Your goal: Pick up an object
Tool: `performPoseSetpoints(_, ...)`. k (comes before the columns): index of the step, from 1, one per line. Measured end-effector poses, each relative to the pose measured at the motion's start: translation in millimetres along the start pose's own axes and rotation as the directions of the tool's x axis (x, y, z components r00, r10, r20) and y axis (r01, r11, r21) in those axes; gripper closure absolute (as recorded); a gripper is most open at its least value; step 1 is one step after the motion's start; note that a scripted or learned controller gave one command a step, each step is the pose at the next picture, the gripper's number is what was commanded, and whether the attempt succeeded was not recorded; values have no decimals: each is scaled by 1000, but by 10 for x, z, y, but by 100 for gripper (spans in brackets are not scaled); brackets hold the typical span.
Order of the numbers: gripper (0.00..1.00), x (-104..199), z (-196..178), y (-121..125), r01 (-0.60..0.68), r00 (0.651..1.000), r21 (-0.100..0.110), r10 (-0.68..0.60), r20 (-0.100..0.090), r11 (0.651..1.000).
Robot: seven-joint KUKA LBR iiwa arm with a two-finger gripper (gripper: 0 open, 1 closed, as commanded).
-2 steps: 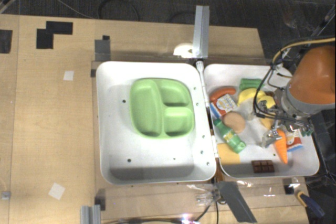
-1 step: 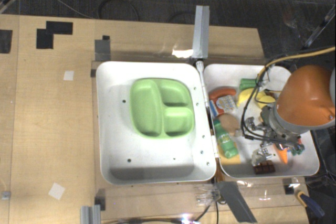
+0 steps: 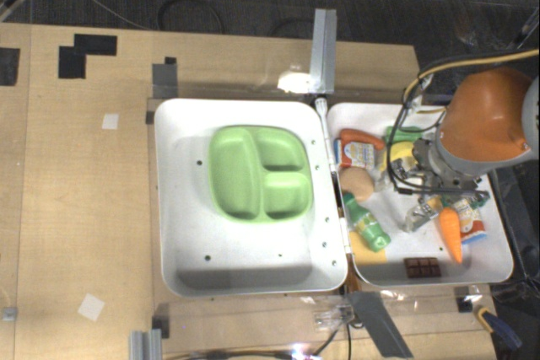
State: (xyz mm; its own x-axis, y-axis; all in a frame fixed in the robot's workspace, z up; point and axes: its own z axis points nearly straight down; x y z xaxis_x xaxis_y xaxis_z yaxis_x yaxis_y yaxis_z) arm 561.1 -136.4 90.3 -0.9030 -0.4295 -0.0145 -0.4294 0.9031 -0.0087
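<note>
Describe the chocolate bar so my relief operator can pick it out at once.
Look at the right bin, the one under the arm, and go to its near edge at the bottom of the view. The chocolate bar lies flat there, below the carrot and right of the green bottle. It is the only dark brown, segmented rectangle among brighter items.

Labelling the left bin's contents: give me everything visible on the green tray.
The green tray is pale green, matte, plastic-looking, a rounded square with three compartments: one long one on its left, two smaller on its right. It lies flat, open side up, in the middle of the left bin, a little toward the far side. Nothing sits in it.
</note>
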Motion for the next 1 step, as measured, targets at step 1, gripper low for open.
performPoseSetpoints(1,0,402,0,-348,-104,995,1,104,-1,995)
